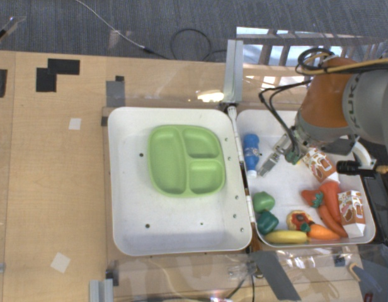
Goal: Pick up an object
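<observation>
Toys lie scattered in the right bin [368,234], and none sits between the gripper's [268,163] fingers. A blue bottle [251,150] lies along the bin's left wall, just left of the gripper. Below it, near the same wall, rest a green pepper [264,201] and a darker green piece [267,221] just beneath it. A yellow banana [286,236] lies along the near rim, touching a small red-and-yellow toy [299,219]. An orange carrot [324,231] and a red pepper [328,201] crowd the right corner, with two small brown-and-white cartons [319,165] beside them, one up by the wrist, the other [351,207] by the right wall.

The gripper hangs tilted over the bin's upper left part, its fingers slightly spread and bare. The arm [345,109] reaches in from the right.

The left bin [125,231] holds a green divided plate [186,160], lying flat near its middle.
</observation>
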Tool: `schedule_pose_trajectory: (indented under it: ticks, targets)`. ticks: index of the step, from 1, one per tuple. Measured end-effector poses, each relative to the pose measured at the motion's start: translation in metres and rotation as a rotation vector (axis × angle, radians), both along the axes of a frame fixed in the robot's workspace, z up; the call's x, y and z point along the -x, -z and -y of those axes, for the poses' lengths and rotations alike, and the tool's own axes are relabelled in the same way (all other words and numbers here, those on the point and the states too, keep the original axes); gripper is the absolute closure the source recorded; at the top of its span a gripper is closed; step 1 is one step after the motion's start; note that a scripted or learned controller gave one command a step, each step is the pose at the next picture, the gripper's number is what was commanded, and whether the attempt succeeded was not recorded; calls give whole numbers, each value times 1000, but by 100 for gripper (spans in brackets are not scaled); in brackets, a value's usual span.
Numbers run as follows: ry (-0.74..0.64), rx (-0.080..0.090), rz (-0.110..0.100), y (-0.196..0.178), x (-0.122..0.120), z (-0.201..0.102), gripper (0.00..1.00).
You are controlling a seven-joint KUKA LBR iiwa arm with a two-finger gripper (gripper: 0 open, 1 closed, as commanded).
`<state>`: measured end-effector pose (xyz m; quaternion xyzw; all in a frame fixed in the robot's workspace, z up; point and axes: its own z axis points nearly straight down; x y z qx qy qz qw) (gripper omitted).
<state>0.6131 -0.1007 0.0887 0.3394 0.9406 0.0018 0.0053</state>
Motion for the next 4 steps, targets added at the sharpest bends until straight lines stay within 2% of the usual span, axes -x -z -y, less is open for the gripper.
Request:
schedule_pose_trajectory:
  ticks: [1,2,3,4]
  targets:
    - [60,5,-1,0,-5,-10,0]
    - [304,0,-4,1,-34,-14,0]
    - [642,-2,-5,2,-56,-5,0]
    - [632,-3,7,-13,-59,-7,100]
